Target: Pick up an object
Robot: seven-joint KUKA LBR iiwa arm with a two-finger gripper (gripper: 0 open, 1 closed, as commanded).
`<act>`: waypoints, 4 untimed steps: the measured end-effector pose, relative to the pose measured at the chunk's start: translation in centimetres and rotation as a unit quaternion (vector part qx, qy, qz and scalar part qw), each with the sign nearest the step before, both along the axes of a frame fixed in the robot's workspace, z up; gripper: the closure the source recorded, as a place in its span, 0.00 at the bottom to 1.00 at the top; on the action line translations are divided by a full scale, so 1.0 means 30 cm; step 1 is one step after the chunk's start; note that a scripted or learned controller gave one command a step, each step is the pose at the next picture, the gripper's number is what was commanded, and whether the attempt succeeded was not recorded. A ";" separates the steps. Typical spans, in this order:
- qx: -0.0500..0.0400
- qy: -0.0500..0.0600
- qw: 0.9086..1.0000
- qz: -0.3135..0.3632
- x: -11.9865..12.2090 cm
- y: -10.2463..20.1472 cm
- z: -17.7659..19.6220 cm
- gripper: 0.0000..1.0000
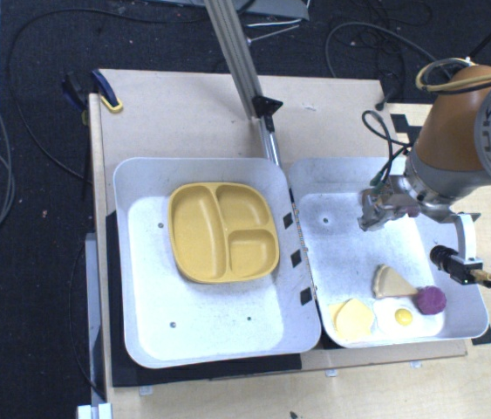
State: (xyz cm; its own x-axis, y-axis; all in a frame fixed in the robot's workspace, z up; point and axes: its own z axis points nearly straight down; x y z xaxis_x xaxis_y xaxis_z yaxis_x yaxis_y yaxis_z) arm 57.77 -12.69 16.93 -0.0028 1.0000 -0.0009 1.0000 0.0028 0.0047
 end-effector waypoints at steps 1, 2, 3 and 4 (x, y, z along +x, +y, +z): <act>0.000 0.000 1.000 0.000 0.006 0.012 0.144 1.00; 0.000 0.001 1.000 0.000 0.009 0.012 0.239 1.00; 0.001 0.003 1.000 0.003 -0.006 0.220 0.243 1.00; 0.001 0.002 1.000 0.002 0.017 0.371 0.238 1.00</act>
